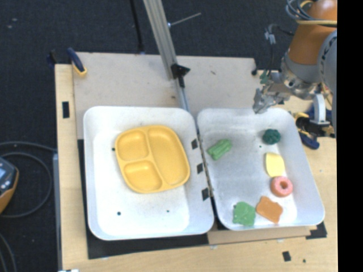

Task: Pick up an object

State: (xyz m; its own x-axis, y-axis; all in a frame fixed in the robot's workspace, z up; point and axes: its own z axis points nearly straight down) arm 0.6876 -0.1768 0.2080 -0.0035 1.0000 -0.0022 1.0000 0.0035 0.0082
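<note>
In right bin, six toys, left bin, one yellow tray

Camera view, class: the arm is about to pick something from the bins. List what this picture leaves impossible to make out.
- Gripper, camera view: small and blurred above the right bin's far rim; its opening is unreadable.
- Arm: cut off by the right edge.
- Dark green object: too small to identify.
- Yellow tray hides the left bin floor beneath it.

We see the arm cut off by the frame's upper right, and the gripper is too small and blurred (fingertips especially) to judge its opening.
</note>
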